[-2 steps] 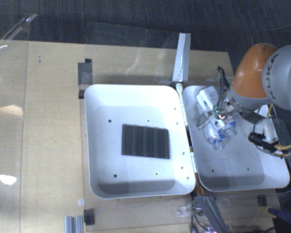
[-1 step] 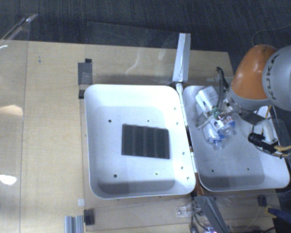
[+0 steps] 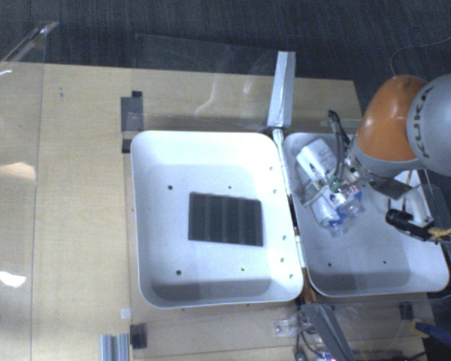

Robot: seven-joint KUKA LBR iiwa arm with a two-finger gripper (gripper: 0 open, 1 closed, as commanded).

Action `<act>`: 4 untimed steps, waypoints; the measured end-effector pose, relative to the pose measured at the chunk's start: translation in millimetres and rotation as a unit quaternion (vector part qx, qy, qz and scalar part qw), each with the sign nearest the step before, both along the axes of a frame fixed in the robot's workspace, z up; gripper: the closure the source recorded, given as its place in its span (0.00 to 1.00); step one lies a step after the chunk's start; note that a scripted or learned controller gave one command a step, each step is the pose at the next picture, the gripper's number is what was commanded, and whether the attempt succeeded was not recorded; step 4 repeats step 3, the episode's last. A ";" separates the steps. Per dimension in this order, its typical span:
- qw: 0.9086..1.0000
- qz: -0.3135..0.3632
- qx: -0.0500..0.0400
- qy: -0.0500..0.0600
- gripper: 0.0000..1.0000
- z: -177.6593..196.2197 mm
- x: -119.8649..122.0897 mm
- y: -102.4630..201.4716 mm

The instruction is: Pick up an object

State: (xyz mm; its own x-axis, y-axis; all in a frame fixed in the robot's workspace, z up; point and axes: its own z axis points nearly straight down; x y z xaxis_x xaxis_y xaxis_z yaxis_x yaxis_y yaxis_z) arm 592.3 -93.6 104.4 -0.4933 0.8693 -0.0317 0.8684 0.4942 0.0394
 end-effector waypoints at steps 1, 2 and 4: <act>1.000 0.012 0.001 0.001 0.00 -0.1 0.2 -1.1; 1.000 0.012 0.001 -0.003 1.00 11.7 2.3 0.1; 0.994 0.107 0.001 0.022 1.00 81.8 35.0 43.7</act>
